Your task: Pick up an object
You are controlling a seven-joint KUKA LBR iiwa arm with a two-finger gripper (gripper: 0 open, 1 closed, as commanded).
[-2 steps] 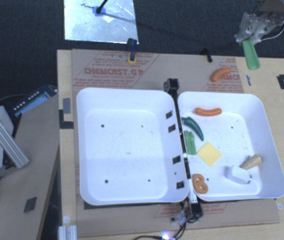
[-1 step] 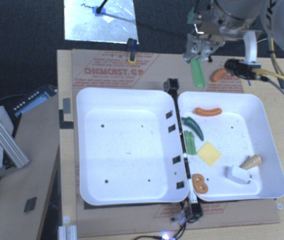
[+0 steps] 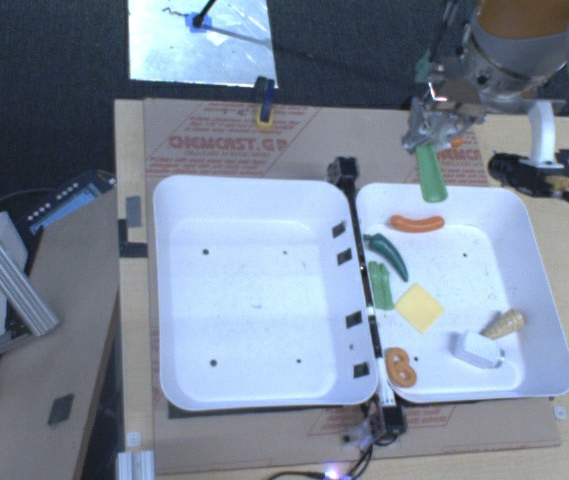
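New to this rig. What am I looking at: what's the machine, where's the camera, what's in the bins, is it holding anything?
One fixed camera looks down at a slant on a bench with two white bins. The grey arm with the orange band reaches in from the right; its gripper holds a green stick-shaped object lifted over the right bin. In that bin lie an orange sausage, a green pepper, a yellow square, a pretzel, a cone and a white block. The left bin sits beside it.
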